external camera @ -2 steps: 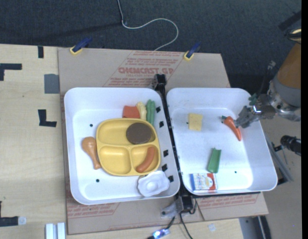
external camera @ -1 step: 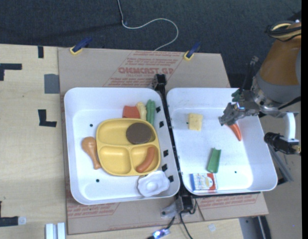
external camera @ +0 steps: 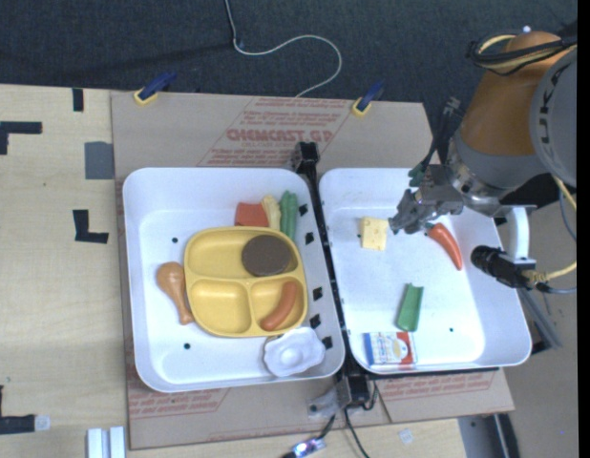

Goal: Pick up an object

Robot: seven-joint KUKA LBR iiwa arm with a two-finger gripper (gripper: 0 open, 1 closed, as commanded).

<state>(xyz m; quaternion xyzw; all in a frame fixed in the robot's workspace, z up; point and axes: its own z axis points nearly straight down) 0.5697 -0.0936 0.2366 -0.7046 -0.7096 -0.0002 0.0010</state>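
Observation:
My gripper (external camera: 410,219) hangs over the upper middle of the right bin (external camera: 486,346), just right of a yellow cheese block (external camera: 373,235). A red chili pepper (external camera: 448,244) lies close beside it on the right. Nothing shows between the dark fingers. Lower in the same bin lie a green pickle (external camera: 409,307) and a small milk carton (external camera: 389,349).
The left bin (external camera: 147,256) holds a yellow divided plate (external camera: 211,299) with a brown patty (external camera: 266,254) and a sausage (external camera: 281,305). Around the plate lie a drumstick (external camera: 174,289), a white egg piece (external camera: 293,354), and red, yellow and green pieces (external camera: 271,212). A black divider (external camera: 319,246) separates the bins.

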